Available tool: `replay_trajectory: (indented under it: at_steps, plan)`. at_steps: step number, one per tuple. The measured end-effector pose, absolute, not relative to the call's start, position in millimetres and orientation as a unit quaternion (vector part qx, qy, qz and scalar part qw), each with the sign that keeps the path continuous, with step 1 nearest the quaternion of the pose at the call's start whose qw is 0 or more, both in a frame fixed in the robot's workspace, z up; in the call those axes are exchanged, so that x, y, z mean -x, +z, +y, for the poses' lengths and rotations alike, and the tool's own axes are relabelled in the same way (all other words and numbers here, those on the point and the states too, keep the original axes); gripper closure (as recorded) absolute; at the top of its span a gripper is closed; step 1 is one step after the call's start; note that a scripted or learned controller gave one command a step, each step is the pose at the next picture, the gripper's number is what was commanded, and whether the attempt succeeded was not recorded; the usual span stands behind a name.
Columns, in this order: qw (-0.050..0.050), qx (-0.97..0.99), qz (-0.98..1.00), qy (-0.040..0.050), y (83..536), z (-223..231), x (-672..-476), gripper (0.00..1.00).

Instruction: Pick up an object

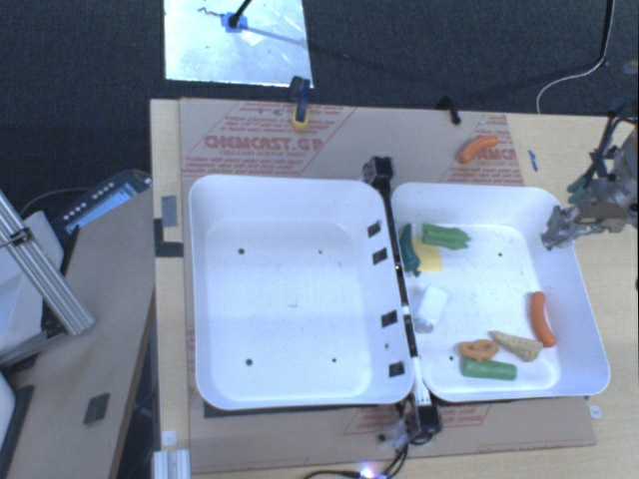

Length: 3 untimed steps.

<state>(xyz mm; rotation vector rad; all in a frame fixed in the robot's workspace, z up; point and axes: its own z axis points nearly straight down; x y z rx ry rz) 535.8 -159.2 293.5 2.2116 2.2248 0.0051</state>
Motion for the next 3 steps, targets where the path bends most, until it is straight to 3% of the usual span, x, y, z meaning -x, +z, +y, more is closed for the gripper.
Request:
replay_trajectory:
  at_steps: [1,2,3]
  plan:
    - [0.008,-0.703,0.711,0.0064,432,-93,-549.1,1.00]
    - [0.006,-0.703,0.711,0.0064,543,-35,-537.5,1.00]
    - [0.001,-0.708,0.706,0.0007,525,-81,-484.6,1.00]
